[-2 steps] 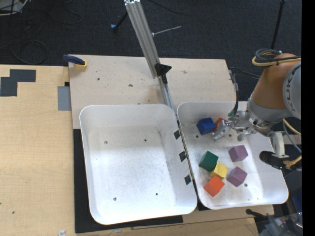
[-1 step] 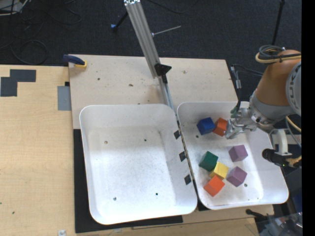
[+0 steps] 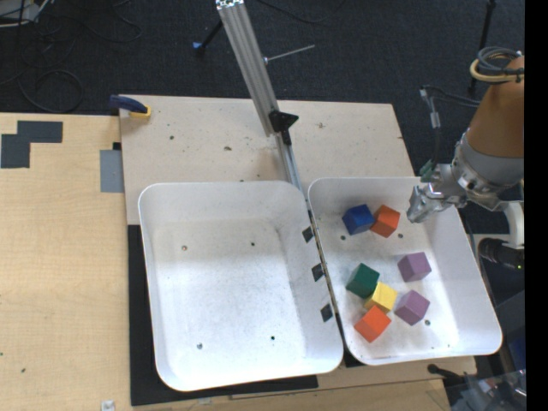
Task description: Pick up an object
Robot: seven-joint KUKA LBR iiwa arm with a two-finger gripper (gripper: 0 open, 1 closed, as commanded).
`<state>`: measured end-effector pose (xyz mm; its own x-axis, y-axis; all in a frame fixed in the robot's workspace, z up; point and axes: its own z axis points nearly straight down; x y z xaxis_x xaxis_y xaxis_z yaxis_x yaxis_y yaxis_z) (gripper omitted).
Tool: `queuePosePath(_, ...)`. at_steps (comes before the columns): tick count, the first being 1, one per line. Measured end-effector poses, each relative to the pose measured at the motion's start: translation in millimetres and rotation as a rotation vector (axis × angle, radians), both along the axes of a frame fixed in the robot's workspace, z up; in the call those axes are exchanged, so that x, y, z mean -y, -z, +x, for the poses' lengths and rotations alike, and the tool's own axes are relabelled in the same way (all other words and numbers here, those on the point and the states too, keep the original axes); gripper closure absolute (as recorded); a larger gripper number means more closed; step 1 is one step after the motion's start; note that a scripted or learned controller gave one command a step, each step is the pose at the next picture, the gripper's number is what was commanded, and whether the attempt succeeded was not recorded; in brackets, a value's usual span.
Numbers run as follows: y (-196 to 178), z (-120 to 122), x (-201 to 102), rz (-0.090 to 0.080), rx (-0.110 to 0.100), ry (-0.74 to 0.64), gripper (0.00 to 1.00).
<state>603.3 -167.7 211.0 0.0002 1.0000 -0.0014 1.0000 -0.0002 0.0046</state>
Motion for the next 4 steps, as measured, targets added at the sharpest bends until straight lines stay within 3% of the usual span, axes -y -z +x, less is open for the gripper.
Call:
queuePosePath(1, -62.5, 5.5, 3.9, -0.001, 0.001, -0.001, 1.0)
queuePosePath(2, -88.9, 5.9, 5.4, 0.001, -0.003, -0.002, 1.0)
queuePosePath(4, -52.0, -16.6, -91.0, 0.004, -0.01, -0.004, 1.0)
